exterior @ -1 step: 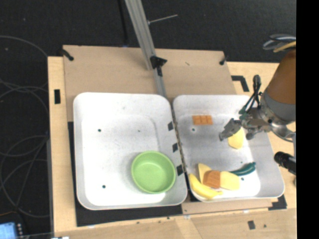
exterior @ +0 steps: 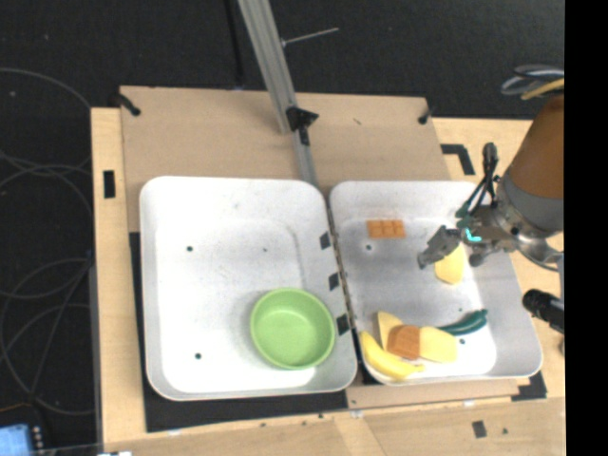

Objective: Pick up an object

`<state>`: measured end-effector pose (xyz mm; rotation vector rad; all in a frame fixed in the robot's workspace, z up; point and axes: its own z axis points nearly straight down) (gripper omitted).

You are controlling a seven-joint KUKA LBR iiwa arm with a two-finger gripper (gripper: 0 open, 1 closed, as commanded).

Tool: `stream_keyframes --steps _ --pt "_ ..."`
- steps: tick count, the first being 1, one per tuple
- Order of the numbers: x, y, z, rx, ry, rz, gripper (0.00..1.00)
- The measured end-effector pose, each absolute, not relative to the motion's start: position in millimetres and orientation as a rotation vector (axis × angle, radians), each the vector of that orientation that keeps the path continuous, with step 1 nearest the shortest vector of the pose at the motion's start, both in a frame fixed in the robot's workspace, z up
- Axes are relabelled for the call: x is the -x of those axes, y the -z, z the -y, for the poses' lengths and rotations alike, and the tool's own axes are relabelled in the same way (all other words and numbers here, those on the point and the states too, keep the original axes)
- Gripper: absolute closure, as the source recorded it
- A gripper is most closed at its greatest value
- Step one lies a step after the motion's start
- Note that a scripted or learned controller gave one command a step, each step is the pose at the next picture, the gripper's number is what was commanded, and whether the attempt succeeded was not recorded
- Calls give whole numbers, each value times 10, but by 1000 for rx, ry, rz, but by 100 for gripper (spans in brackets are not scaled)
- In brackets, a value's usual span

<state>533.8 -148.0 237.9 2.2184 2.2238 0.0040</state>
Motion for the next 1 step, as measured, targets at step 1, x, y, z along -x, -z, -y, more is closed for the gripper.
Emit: stream_keyframes --steps 1 --pt "-5380 -1825 1414 -2224 2 -2219 0"
